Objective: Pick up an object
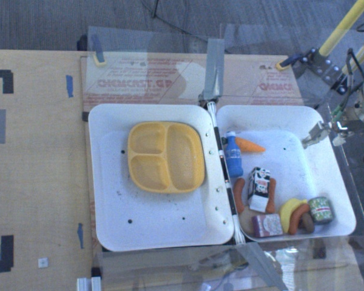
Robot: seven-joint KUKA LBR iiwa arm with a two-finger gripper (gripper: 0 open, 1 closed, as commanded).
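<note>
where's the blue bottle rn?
The blue bottle lies in the right bin, against its left wall near the divider, just left of the carrot and above the milk carton.

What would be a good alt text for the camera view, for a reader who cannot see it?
Two shallow white bins sit side by side: the left bin holds a yellow three-compartment plate, the right bin a blue bottle, an orange carrot and other toy groceries.

Red print on cardboard (pixel 170 80): illegible.
</note>
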